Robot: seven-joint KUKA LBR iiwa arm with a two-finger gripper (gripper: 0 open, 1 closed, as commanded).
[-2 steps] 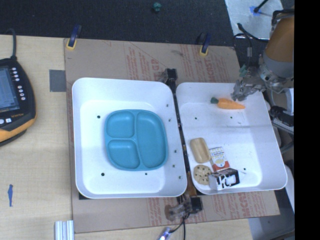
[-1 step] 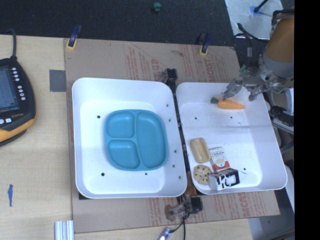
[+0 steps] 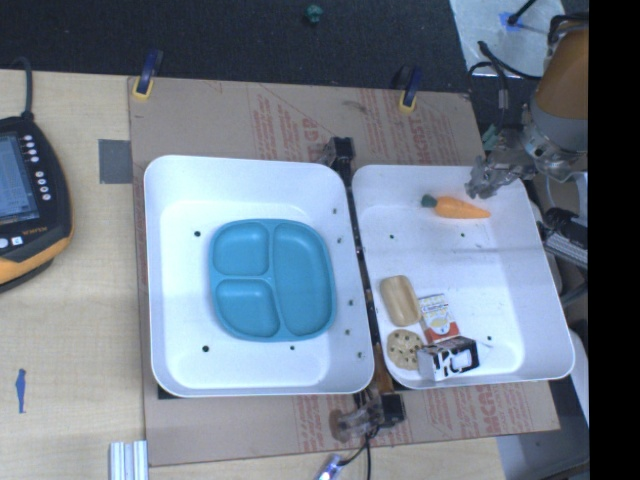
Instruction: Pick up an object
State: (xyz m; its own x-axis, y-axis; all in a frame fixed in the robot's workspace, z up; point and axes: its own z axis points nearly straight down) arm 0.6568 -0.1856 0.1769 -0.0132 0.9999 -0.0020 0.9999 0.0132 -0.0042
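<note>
An orange toy carrot point(image 3: 460, 207) with a green tip lies near the far edge of the right bin point(image 3: 510, 278). My gripper point(image 3: 487, 178) hangs just above and to the right of it, at the bin's far right corner. In the near left part of that bin lie a tan bread-shaped piece point(image 3: 399, 299), a round cookie point(image 3: 404, 348), a small red and white packet point(image 3: 436, 315) and a black and white box point(image 3: 452, 357). A blue divided plate point(image 3: 272, 278) rests in the left bin point(image 3: 180, 268).
A teach pendant point(image 3: 25, 203) lies on the bench at the far left. Clamps point(image 3: 147, 73) hold the cardboard sheet at its far edge. Cables and a black bracket point(image 3: 341, 152) sit between the bins.
</note>
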